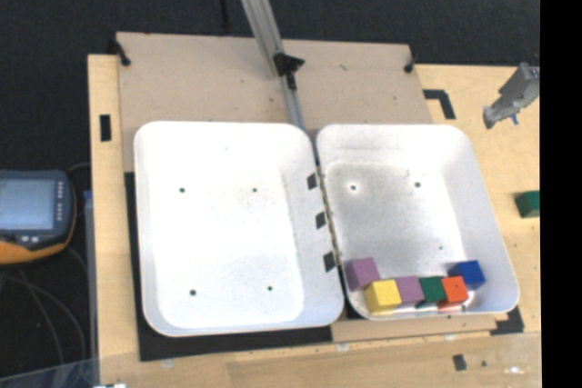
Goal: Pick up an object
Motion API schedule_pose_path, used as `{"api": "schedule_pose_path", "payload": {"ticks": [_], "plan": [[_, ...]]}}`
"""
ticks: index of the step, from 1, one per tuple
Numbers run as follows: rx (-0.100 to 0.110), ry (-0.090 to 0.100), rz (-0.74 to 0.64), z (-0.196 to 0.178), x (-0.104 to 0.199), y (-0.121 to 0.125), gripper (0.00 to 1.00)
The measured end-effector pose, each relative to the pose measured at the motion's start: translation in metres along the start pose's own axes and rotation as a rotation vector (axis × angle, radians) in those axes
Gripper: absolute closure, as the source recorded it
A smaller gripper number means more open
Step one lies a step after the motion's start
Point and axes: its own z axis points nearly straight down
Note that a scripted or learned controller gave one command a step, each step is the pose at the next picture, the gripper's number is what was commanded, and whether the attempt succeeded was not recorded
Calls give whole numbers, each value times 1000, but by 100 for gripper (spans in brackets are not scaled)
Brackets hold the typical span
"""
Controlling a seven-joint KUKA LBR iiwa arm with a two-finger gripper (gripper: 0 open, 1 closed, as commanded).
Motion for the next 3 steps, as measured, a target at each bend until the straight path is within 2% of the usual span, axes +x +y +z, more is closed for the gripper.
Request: {"api": "schedule_pose_path", "payload": {"ticks": [1,2,3], "plan": [[2,0,-6,1,26,44,0],[11,2,-8,93,85,83,0],[7,0,3,130,31,59,0]]}}
